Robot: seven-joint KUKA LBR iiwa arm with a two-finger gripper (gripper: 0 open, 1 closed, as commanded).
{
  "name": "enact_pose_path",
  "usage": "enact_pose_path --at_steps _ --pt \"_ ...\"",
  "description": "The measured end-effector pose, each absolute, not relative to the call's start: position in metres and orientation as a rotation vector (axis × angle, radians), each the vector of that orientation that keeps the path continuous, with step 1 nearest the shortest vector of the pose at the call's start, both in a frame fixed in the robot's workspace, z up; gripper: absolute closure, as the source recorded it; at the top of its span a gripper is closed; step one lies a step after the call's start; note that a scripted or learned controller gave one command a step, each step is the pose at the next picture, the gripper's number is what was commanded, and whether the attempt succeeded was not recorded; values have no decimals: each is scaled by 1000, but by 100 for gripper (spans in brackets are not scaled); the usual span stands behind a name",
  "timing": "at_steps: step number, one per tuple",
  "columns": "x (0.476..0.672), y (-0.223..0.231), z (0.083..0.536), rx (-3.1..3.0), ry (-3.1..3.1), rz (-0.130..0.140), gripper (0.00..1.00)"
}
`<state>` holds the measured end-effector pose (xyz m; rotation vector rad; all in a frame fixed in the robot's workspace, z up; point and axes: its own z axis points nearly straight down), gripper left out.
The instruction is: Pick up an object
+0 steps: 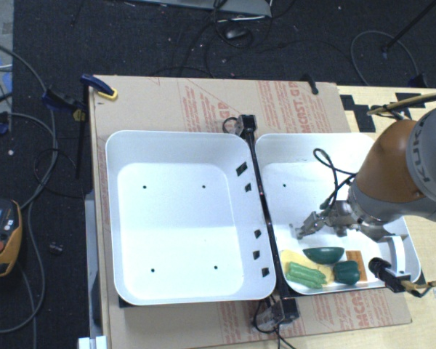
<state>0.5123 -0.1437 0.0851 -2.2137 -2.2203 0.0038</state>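
Several small objects lie at the front of the right bin [291, 151]: a dark green bowl-shaped piece [324, 254], a light green ridged piece [305, 274], a teal block [346, 272], a yellow piece [293, 257] and an orange piece [354, 257]. My gripper [307, 228] hangs low over the bin floor, just above and left of the dark green piece, pointing left. I see nothing held in it. The grey and orange arm [392, 177] reaches in from the right.
The left bin [131, 147] lies beside the right one, with a black divider strip [256, 195] between them. Both stand on a cardboard sheet [203, 100]. A black cable [333, 169] loops from the wrist over the right bin.
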Motion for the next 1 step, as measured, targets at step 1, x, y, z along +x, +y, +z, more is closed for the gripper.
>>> enact_pose_path --at_steps 1 --pt "498 -41 193 -2214 -2235 -11 0"
